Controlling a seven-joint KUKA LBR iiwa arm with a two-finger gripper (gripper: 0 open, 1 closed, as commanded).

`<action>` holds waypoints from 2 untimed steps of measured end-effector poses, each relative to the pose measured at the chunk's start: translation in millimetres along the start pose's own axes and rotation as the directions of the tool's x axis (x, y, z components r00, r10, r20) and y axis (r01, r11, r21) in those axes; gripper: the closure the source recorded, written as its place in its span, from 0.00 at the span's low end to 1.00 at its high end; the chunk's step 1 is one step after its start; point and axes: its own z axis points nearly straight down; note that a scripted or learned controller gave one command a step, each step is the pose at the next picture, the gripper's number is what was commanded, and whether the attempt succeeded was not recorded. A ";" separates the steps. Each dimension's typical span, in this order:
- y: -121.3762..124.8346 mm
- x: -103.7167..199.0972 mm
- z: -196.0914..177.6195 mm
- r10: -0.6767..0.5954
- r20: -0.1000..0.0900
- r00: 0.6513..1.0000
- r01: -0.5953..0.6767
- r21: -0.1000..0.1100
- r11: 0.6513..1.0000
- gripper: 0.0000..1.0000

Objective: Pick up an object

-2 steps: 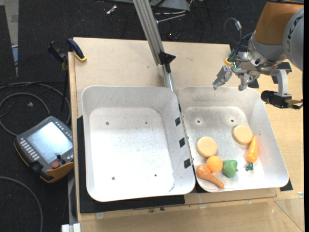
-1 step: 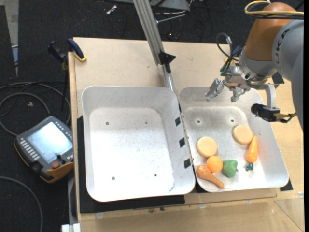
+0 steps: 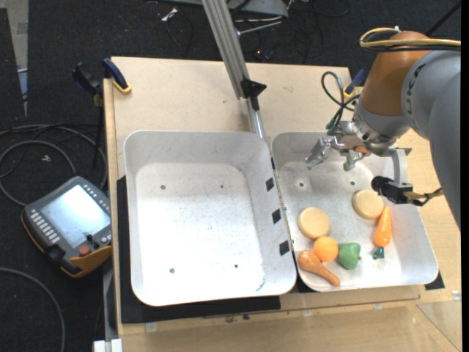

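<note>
I see the gripper [image 3: 333,157] hanging open and empty over the back of the right bin [image 3: 418,266], well apart from the toy food [image 3: 326,248] clustered near its front

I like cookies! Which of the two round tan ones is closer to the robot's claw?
The tan disc beside the carrot, further right than the other disc.

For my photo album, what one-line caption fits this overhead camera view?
Robot gripper poised over the right bin of toy food: carrot, orange, green pepper.
</note>
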 end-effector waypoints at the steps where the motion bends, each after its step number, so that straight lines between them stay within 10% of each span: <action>1: -0.6 0.7 40.8 -0.001 0.000 1.000 0.001 -0.001 1.000 0.00; 2: 1.2 0.7 27.1 -0.001 0.001 1.000 0.001 -0.008 1.000 1.00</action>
